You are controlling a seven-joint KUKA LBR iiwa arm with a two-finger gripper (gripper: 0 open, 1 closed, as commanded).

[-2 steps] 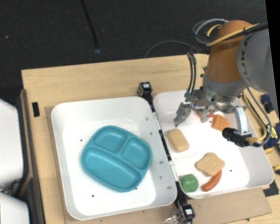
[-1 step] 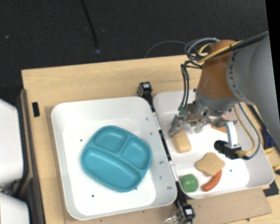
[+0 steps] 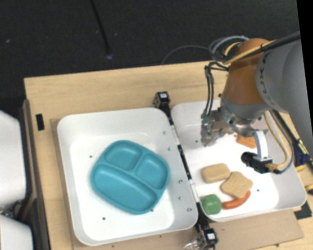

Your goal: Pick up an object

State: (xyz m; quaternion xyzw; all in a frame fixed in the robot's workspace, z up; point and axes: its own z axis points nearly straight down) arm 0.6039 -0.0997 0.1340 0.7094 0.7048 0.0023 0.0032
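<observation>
My gripper [image 3: 208, 134] hangs low over the back left part of the right bin [image 3: 284, 199], above bare white floor. In front of it lie a tan oval piece [image 3: 215, 172] and a tan bread-like slice [image 3: 236, 185]. A green block [image 3: 211, 204] and a thin orange-red piece [image 3: 237, 202] rest at the bin's front edge. An orange item [image 3: 246, 140] peeks out from under the wrist, mostly hidden. The gripper is apart from all of these, roughly one hand-width behind the tan oval piece.
The left bin [image 3: 73, 160] holds a teal divided plate [image 3: 130, 176]. A raised divider [image 3: 180, 152] with clamps separates the two bins. The grey arm with its orange band [image 3: 247, 76] and a black cable fitting [image 3: 254, 162] overhang the right bin's right half.
</observation>
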